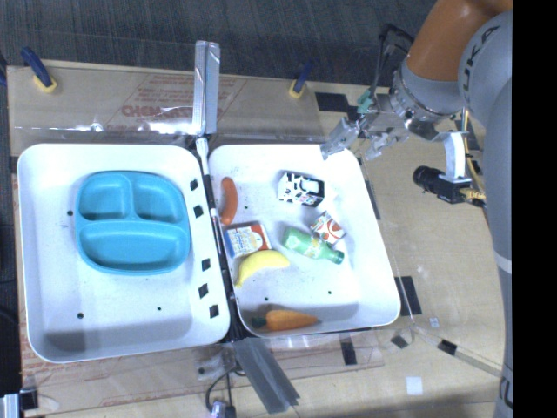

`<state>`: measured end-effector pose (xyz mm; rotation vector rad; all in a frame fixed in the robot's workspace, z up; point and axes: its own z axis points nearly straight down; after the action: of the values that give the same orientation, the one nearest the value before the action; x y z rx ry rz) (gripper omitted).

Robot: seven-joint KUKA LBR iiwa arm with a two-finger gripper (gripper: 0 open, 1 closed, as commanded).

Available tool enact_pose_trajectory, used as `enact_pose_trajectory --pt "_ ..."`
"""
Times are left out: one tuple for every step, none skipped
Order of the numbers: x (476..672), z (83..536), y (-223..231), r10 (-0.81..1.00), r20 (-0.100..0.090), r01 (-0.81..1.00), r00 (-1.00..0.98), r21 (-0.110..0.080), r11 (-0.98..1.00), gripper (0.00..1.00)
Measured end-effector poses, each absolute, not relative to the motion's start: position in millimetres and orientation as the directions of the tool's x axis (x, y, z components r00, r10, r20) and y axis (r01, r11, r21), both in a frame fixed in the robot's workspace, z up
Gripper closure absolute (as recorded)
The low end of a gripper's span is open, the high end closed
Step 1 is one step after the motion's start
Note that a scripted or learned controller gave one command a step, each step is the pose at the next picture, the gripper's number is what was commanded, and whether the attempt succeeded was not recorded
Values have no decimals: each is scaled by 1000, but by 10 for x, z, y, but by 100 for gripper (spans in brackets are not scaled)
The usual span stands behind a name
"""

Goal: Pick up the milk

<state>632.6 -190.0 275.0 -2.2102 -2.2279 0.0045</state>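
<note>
Gripper point(348, 135): fingers spread, holding nothing, hovering over the right bin's point(376, 259) far corner, likely staged for descent.
Milk: black-and-white carton point(301, 189) lying flat just below it.
Neighbours: green bottle point(312, 244), banana point(259, 265), well apart.

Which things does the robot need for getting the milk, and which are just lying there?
Needed:
milk carton, black and white, in the right bin
gripper, over that bin's far right corner

Just lying there:
hot dog
banana
carrot
green bottle
blue tray in the left bin
</note>
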Motion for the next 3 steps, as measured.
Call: enact_pose_trajectory --pt "6580 1264 -1977 998 -1 998 -70 0 70 0" --pt "6450 1121 -1915 993 -15 992 -119 37 119 0" --pt "6344 1116 -1800 966 -20 966 -257 35 258 0"
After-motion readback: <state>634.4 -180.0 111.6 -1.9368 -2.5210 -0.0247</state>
